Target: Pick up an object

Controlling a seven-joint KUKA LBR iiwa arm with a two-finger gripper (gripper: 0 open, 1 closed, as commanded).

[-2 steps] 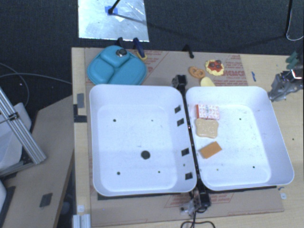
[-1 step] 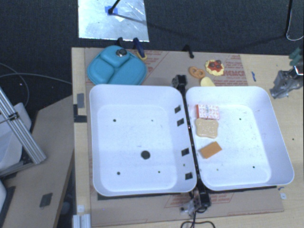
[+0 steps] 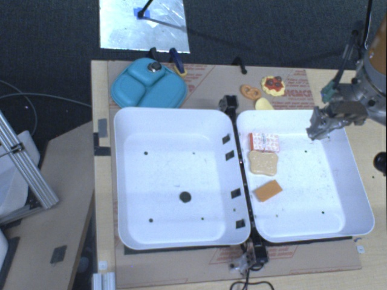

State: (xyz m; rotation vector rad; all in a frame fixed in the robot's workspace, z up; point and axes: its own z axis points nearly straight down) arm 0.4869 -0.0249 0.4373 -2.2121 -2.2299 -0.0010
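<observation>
We see the gripper (image 3: pixel 318 132) at the right bin's (image 3: pixel 338 222) two o'clock rim; how it is set we cannot tell. Toast slice (image 3: pixel 263 162) sits at nine o'clock there, well apart.

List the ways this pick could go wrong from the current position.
1. The red-and-white box, tan slab and orange piece lie close together near the right bin's left wall; a descent could likely nudge neighbours or clip that wall.
2. The gripper sits at the bin's upper right, well apart from them, so a straight drop would probably close on nothing.
3. The slab and orange piece look flat, possibly hard to grip.
</observation>
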